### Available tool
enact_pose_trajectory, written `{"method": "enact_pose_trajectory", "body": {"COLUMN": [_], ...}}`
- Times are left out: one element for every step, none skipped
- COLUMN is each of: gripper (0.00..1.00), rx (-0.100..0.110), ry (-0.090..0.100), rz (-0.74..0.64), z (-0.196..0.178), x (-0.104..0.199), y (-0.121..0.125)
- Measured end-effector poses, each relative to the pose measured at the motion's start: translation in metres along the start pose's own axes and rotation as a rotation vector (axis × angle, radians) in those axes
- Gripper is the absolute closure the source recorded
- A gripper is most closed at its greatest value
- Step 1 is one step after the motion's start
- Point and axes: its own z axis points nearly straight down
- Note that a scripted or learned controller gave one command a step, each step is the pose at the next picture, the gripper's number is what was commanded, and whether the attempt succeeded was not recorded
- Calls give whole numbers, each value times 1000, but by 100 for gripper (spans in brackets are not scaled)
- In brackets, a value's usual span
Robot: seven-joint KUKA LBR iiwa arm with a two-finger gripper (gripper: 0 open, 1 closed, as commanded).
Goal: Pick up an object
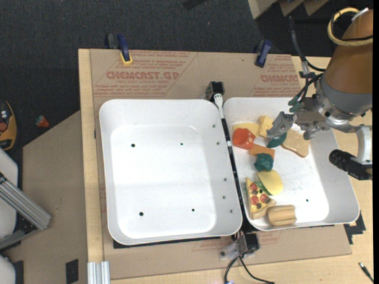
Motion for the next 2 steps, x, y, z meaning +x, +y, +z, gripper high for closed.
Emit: {"method": "enact_pose_trajectory", "body": {"gripper": [0, 100], "rx": [6, -4], "ry": [1, -2], "rz": [1, 2], "z": [169, 150], "x": [-14, -14], "y": [26, 28]}}
